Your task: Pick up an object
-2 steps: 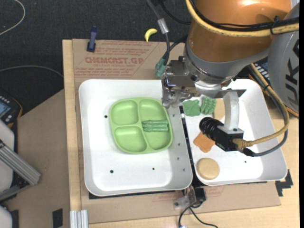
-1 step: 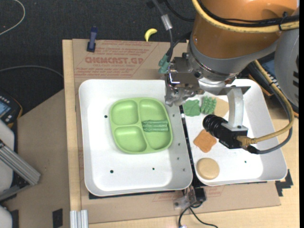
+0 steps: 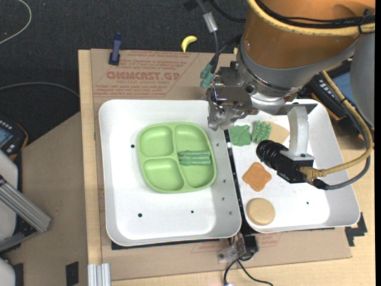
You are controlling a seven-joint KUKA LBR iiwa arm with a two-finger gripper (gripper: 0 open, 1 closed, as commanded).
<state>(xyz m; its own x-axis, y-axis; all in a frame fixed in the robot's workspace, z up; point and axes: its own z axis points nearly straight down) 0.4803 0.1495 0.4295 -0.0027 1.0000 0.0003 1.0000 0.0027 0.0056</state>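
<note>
The left bin holds a green divided plate, and a green ridged piece lies across the plate's right compartments. In the right bin are two green leafy pieces, a pale tan piece, an orange square slice and a tan round disc. My gripper hangs low over the divide between the bins, just left of the leafy pieces and beyond the plate's far right corner. Nothing shows held in it.
A black cylinder with a hose and a white bracket hang from the wrist over the right bin. A blue clip and a small yellow object lie past the bins' far edge. Cables trail over the dark floor.
</note>
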